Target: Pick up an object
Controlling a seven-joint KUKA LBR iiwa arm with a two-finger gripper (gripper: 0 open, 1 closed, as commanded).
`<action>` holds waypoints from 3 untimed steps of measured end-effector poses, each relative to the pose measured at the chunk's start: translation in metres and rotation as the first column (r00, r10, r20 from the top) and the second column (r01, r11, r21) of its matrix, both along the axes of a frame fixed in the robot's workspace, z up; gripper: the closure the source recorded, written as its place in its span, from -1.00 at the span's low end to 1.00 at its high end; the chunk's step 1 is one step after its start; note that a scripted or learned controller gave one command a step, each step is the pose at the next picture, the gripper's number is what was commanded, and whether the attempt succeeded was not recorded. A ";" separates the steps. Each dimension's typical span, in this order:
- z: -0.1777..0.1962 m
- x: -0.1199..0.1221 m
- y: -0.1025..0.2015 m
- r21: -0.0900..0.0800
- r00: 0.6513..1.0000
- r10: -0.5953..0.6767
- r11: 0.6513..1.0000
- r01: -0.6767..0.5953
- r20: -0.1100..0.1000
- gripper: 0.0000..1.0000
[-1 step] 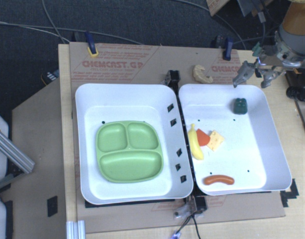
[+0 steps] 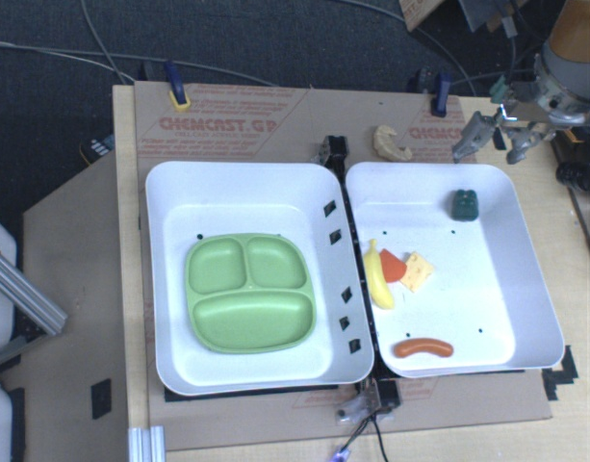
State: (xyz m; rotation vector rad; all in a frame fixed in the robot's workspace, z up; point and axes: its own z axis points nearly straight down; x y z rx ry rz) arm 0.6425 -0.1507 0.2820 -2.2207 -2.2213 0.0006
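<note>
The dark green block [image 2: 465, 204] is the toy that sits closest to the gripper [image 2: 494, 135], so it looks like the easiest thing to pick up. It rests by itself in the far corner of the right bin [image 2: 525, 287], near the back wall. The gripper hangs in the air just past that back wall, over the bench and not over the bin. From the gripper, the green block lies a little toward the front of the bench and a little to the left in the camera view. The block is short and chunky, so it has no real long side to line up with. The gripper's two fingers look spread apart, and there is nothing between them. The arm comes in from the right, up high, with its wrist pointing down toward the bench. Further from the gripper, in the middle of the right bin, a yellow banana [image 2: 377, 277], a red piece [image 2: 394, 267] and a pale yellow piece [image 2: 417, 271] lie bunched up and touching. A toy sausage [image 2: 423, 348] lies alone near the front wall. The left bin [image 2: 169, 287] holds a green divided plate [image 2: 248, 293]. I think the gripper must move over the block and then go down.
</note>
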 end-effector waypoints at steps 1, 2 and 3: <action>-0.046 -0.007 -0.004 0.001 1.000 -0.001 1.000 0.001 -0.005 -1.00; -0.088 -0.006 -0.003 0.001 1.000 0.000 1.000 0.000 -0.005 -1.00; -0.131 -0.004 -0.005 0.001 1.000 0.000 1.000 0.000 -0.005 -1.00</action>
